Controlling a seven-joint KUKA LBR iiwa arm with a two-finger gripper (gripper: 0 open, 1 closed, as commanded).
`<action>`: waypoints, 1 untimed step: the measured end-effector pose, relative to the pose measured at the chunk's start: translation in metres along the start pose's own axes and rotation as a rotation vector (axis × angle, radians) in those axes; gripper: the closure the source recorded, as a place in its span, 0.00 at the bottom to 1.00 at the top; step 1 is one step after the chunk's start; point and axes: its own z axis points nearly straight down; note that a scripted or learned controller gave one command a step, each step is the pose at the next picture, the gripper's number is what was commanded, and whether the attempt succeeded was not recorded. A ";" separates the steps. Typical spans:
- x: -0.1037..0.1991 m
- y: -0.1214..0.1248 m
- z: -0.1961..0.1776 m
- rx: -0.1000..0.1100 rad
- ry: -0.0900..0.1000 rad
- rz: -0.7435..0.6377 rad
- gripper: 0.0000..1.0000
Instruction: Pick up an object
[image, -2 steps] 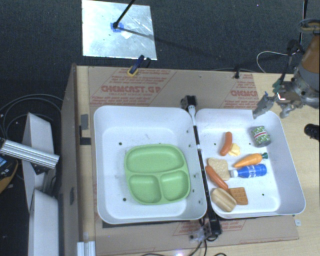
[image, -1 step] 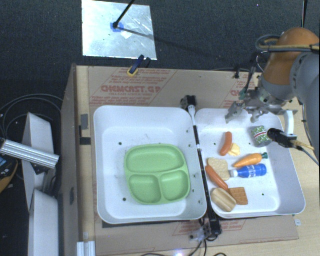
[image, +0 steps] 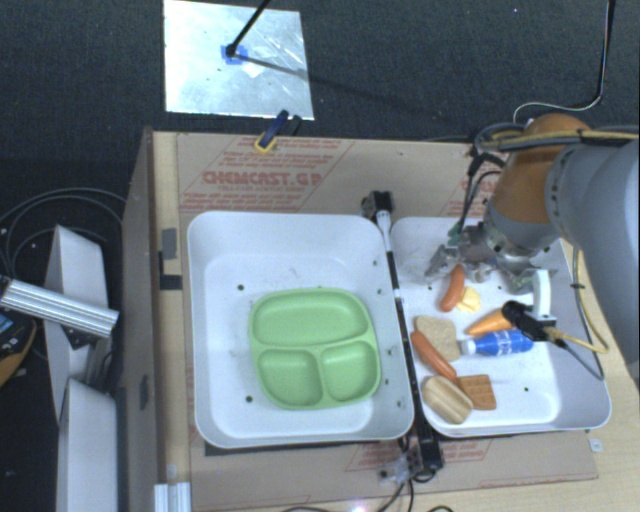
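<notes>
While the grey arm (image: 590, 185) with its orange band is reaching in from the right, two shallow white bins of smooth plastic with rounded corners are being shown side by side on a brown cardboard sheet (image: 260, 175) printed in red. In the left bin (image: 215, 300), a matte, pale green tray (image: 314, 347) with three rounded compartments is lying flat. In the right bin (image: 580, 395), small toy foods are being kept close together: a glossy orange sausage (image: 453, 288) lying at a slant near the bin's upper left, a second, redder sausage (image: 434, 353), a slice of tan bread (image: 437, 332), a ridged cracker (image: 479, 391), an oval bread roll (image: 446, 400), an orange carrot cone (image: 489, 323), a blue and white tube (image: 497, 345) and a small yellow piece (image: 467, 299). The claw (image: 460, 258) is being held low over the upper end of the orange sausage; whether it is open, or touching the sausage, cannot be told.
</notes>
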 end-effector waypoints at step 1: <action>0.000 0.001 -0.012 -0.005 -0.001 -0.001 1.00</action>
